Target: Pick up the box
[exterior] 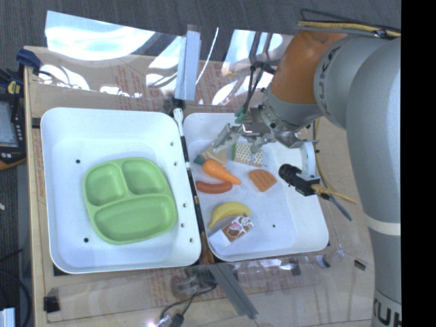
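Cardboard, by the look of it: the box [248, 154] sits at the back of the right bin [310, 230], just behind the carrot [221, 171], and I'd guess it light, stiff-sided, easily crushed. The gripper [242, 133] hangs right over it, its spread unreadable to me. Squeezing across the narrow sides seems safest.

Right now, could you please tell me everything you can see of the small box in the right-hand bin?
The box is small and flat, cardboard by its look, with a white face and a brown and red printed picture. It lies flat and skewed near the front of the right bin, closed as far as the view tells. The banana lies right against its upper edge; whether they touch I cannot tell. The gripper is at the bin's far end, well apart from it.
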Motion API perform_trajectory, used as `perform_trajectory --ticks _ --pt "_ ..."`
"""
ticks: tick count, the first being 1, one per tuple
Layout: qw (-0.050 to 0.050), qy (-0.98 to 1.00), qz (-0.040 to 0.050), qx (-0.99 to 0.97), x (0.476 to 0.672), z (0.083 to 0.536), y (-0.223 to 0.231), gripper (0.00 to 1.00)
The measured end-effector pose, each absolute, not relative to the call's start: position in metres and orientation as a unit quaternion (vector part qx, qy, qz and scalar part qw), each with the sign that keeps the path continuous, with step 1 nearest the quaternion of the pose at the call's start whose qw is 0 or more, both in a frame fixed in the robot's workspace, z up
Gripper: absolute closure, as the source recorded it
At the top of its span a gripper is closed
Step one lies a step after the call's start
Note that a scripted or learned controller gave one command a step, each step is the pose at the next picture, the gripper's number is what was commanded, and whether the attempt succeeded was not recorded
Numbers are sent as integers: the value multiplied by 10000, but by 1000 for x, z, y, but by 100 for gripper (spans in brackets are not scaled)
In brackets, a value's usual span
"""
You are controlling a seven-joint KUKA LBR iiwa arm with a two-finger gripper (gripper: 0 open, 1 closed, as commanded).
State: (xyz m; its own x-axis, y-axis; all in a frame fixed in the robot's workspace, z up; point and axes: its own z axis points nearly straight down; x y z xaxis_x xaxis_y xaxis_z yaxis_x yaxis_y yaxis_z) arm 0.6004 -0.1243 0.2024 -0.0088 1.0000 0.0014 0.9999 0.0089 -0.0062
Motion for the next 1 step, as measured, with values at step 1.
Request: perform_trajectory --ticks 1 --pt "25 -7568 12 -6536 620 148 -172 0"
